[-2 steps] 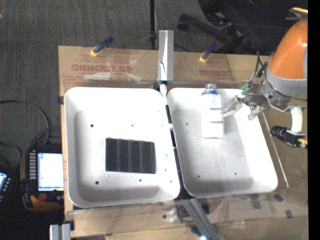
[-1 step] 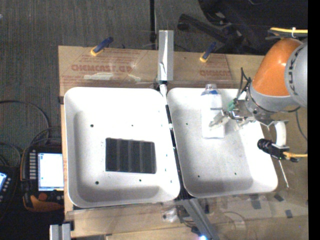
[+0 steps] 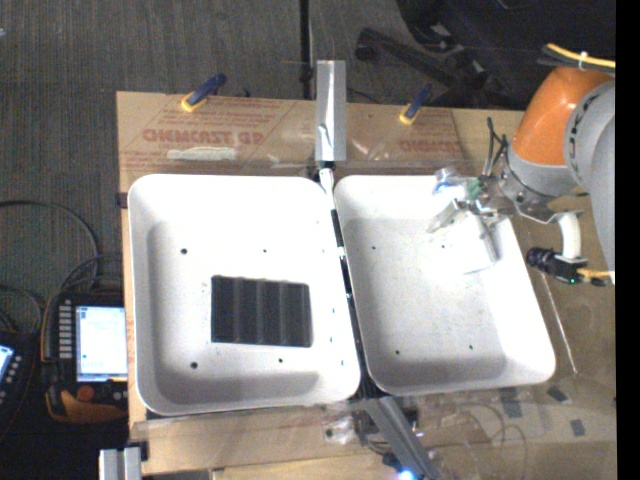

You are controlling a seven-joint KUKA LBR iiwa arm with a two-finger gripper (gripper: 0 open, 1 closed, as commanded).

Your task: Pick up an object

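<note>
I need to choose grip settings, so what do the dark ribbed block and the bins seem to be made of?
The dark ribbed block looks like matte black foam or rubber: it shows no glare and has soft-edged ridges, though that is uncertain. The left bin and right bin look like smooth white moulded plastic, with rounded corners and a faint sheen.

The left bin (image 3: pixel 150 268) has one obstacle — a dark ribbed block (image 3: pixel 261 311) near its middle; its floor around that lies open. The right bin (image 3: pixel 520 353) looks bare below the gripper (image 3: pixel 468 218) — though glare blurs that corner.
</note>
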